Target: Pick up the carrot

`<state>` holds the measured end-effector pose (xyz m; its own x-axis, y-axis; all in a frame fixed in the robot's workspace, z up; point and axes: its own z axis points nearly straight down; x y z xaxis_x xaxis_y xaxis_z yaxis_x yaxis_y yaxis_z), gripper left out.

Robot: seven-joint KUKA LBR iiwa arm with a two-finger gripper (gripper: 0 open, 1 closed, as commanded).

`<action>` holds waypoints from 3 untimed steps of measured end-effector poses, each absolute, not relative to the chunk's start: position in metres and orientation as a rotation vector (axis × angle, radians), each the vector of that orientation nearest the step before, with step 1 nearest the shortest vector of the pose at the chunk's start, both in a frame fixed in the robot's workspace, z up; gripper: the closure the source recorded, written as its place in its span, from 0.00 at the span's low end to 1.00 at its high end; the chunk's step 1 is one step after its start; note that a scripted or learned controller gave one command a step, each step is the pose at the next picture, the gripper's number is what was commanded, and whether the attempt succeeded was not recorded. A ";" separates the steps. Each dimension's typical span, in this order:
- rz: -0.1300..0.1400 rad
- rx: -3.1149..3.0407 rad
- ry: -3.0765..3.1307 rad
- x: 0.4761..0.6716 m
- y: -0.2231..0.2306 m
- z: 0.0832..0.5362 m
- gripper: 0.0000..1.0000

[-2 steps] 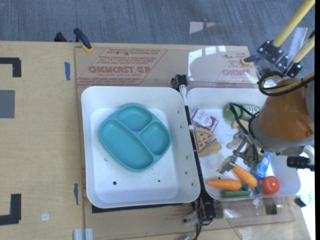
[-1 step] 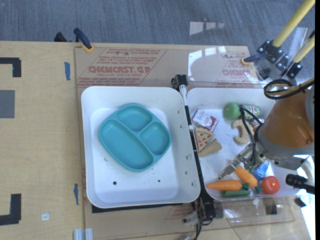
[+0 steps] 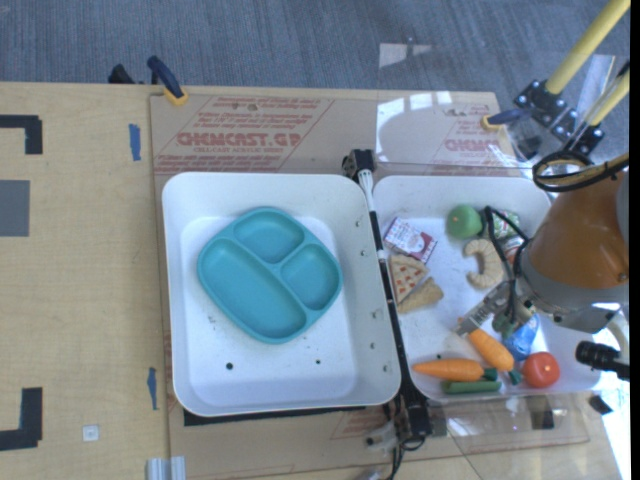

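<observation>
The carrot [image 3: 450, 369] lies long axis 3-to-9 o'clock, at about 7 o'clock from the claw [image 3: 487, 315], whose spread I cannot tell.

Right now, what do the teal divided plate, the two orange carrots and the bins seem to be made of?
Teal plate: likely moulded plastic, with an even colour, soft sheen and rounded compartment walls.
Carrots: probably toy plastic or rubber, uniformly bright orange and smooth; which of the two is open.
Bins: seemingly thin white plastic, slightly glossy, with rounded corners and speckled marks.
</observation>
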<state>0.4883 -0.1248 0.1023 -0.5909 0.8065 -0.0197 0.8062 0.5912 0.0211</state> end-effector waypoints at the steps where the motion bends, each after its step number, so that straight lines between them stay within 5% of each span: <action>1: -0.003 1.354 2.812 0.484 -0.113 0.092 1.00; 3: 0.000 0.567 3.079 0.482 -0.115 0.120 1.00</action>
<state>0.4818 -0.1150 0.1204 -0.9344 0.3562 -0.0109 0.3562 0.9344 0.0019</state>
